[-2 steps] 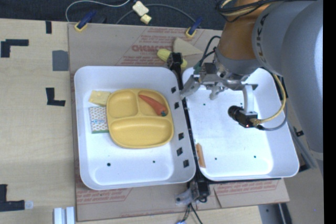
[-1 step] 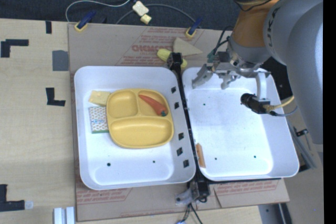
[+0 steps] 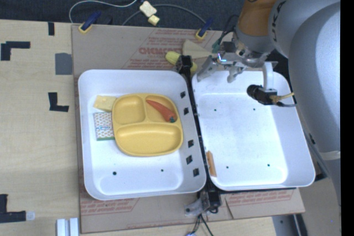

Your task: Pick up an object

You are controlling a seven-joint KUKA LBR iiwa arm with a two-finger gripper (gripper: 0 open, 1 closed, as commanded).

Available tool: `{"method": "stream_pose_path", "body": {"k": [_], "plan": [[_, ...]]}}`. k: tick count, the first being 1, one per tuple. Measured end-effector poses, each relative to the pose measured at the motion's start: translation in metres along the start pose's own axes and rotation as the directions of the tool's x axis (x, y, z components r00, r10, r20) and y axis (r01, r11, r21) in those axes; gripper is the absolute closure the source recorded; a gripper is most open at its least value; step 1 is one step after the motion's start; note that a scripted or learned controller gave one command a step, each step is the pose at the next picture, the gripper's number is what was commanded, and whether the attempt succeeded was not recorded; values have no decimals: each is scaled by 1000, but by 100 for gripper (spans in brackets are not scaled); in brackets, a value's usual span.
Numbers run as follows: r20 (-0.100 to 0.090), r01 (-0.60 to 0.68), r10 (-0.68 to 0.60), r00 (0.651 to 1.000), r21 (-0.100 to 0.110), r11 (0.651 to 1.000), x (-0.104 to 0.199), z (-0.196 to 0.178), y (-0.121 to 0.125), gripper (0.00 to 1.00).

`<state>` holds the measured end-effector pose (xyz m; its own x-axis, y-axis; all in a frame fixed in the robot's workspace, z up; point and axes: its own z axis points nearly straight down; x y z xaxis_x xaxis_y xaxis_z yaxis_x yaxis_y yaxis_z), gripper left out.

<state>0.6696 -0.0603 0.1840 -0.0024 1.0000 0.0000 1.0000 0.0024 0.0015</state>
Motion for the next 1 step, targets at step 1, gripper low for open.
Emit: {"method": "stream_pose_path", "body": {"k": [1], "plan": [[-1,-4,4,1000,10,1000,11,0,-97,0]]}}
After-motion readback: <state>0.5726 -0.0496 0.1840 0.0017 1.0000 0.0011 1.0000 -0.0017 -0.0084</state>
